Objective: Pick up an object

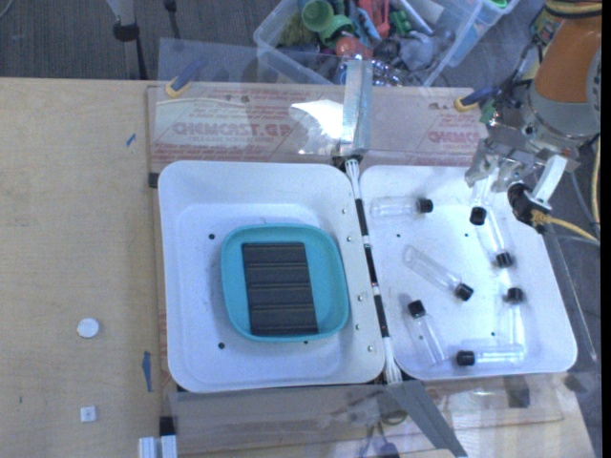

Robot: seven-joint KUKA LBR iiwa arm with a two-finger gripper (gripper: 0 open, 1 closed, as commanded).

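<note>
Looking down from the camera view, two white bins sit side by side on the bench. The left bin (186, 256) holds a teal tray (283, 281) with a dark ribbed block (278, 289) lying flat inside it. The right bin (563, 337) carries a scatter of clear vials with black caps: one near the top left (401, 205), one slanting across the middle (436, 273), one at lower centre (423, 324), one lying along the bottom edge (490, 355), and others by the right wall (513, 315).

The arm comes in from the right, orange band showing, and the gripper (508, 175) hangs over the right bin's upper right corner, just above another vial (489, 232). Whether the fingers are apart or together I cannot tell, since the metal parts blur together at this angle.

Behind the bins lies a cardboard sheet (239, 127) with red printing, seemingly reversed and unreadable. Beyond it stands a clear tub of coloured toys (382, 12).
</note>
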